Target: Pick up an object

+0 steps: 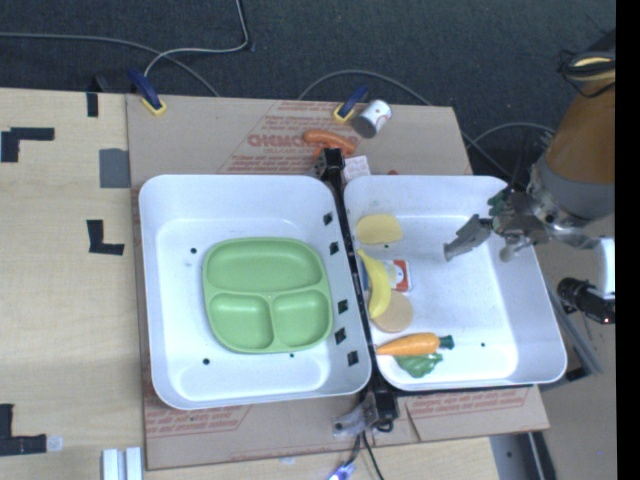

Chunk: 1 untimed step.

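Observation:
The right bin (520, 353) holds several toy foods along its left side: a pale yellow round piece (380, 230), a banana (378, 283), a tan round piece (394, 315), a small red and white item (401, 273), an orange carrot (406, 345) and a green leafy piece (420, 364). My gripper (486, 247) hovers over the right half of this bin, to the right of the food. Its fingers are spread open and hold nothing.
A green divided plate (268, 295) lies in the left bin (160, 268). Black clips run down the wall shared by the bins. Behind the bins, on the cardboard, lie an orange sausage-like toy (328, 139) and a small grey cylinder (372, 117).

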Available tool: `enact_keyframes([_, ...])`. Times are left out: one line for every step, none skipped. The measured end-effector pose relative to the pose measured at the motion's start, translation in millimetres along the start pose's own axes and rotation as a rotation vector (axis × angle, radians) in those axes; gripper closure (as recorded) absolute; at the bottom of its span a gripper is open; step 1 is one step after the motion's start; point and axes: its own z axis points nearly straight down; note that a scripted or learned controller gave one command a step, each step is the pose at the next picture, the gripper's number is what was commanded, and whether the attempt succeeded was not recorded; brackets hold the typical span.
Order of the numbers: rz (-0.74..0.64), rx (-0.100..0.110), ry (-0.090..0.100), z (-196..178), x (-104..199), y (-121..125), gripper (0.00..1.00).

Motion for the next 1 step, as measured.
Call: enact_keyframes([0.001,-0.001,-0.001,129.2,47.0,32.0,0.00])
